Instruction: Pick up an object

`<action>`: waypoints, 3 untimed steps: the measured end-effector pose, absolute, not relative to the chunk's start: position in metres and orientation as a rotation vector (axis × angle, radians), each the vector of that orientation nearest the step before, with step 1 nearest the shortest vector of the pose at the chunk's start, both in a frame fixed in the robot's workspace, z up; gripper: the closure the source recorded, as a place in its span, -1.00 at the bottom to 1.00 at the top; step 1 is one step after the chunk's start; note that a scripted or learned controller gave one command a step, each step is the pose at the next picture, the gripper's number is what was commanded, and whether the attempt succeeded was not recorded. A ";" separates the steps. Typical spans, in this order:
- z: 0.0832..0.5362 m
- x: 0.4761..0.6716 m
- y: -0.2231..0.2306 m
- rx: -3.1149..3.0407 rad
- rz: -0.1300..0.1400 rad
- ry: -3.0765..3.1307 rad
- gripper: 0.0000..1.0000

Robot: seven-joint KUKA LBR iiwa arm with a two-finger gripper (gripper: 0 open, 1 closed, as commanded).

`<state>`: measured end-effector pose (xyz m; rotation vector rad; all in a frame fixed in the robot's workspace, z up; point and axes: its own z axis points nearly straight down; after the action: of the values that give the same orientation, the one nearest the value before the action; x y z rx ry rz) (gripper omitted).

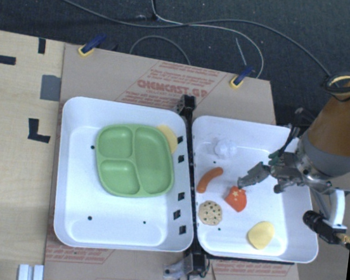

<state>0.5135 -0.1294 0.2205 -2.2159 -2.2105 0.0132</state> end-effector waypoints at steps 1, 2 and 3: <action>0.227 0.516 -0.129 -2.219 0.002 -2.222 -1.00; 0.167 0.514 -0.137 -2.218 0.008 -2.217 -1.00; 0.105 0.518 -0.140 -2.216 0.007 -2.217 -1.00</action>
<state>0.5179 -0.1401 0.1049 -2.2160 -2.2174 0.0075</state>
